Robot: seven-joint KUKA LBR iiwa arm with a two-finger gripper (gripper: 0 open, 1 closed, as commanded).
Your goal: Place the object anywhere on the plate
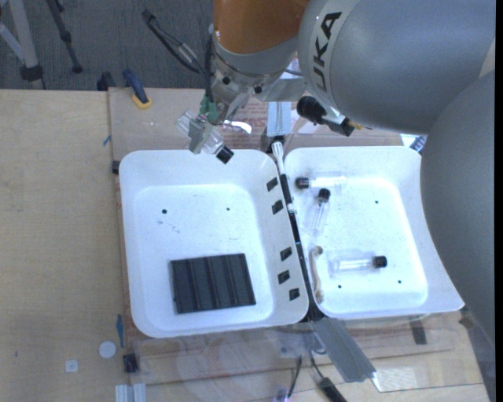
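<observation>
A black ribbed plate (212,283) lies flat in the near part of the left bin (141,235). My gripper (206,126) hangs over the far rim of that bin, well beyond the plate. It is shut on a clear vial (201,135) with a black cap (224,155); the vial is tilted, cap pointing down and to the right. The grey arm with its orange band (255,23) covers the upper part of the gripper.
The right bin (409,235) holds three more clear vials with black caps: one at the far left (321,182), one below it (317,213), one near the front (357,264). A black divider with clips (284,235) runs between the bins. Wooden bench surrounds them.
</observation>
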